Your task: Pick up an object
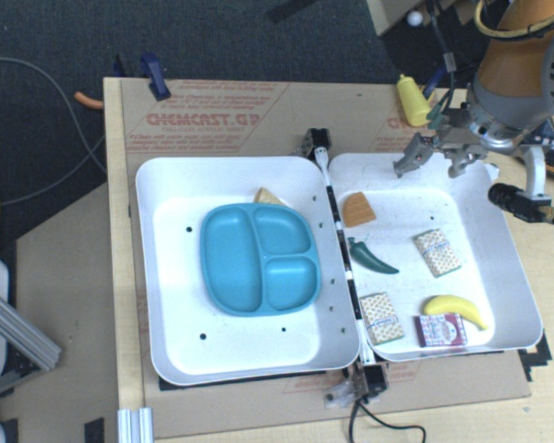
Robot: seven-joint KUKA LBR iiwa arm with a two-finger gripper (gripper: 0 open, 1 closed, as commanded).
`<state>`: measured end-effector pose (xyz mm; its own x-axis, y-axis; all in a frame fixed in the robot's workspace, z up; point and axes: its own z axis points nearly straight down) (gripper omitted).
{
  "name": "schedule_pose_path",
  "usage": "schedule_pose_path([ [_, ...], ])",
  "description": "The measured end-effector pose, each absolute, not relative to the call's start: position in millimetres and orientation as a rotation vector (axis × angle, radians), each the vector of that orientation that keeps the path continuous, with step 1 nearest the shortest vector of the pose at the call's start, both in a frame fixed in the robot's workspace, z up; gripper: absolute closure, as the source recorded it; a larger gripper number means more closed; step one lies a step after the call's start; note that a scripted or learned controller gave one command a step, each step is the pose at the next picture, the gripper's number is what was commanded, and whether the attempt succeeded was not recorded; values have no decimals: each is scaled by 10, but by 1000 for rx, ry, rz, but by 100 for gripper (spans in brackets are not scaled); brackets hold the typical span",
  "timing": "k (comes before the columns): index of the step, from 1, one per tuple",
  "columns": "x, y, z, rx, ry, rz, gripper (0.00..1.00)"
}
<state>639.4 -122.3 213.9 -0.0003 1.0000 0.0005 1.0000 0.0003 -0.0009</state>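
Claw (pixel 439 158) open, empty, arm top-right

Red print reading "CHEMCAST GP" runs across the brown board (pixel 212 109) behind the bins.

Floor (pixel 212 26) is dark blue-grey carpet, seen past the bench's far and left edges. Bench top (pixel 258 109) is a tan board with red print along its far edge (partly legible, reads like "CHEMCAST"). Blue clamp (pixel 153 75) grips the board's far-left corner. Thin black cable (pixel 60 118) loops over the carpet off the left edge. Ribbed grey metal rail (pixel 14 326) lies at a slant near the lower-left corner. Light is even, no hard shadows.
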Motion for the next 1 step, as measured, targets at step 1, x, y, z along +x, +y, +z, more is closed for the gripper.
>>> schedule_pose_path([
  [1,5889,-1587,1261,-2221,-2219,4,0],
])
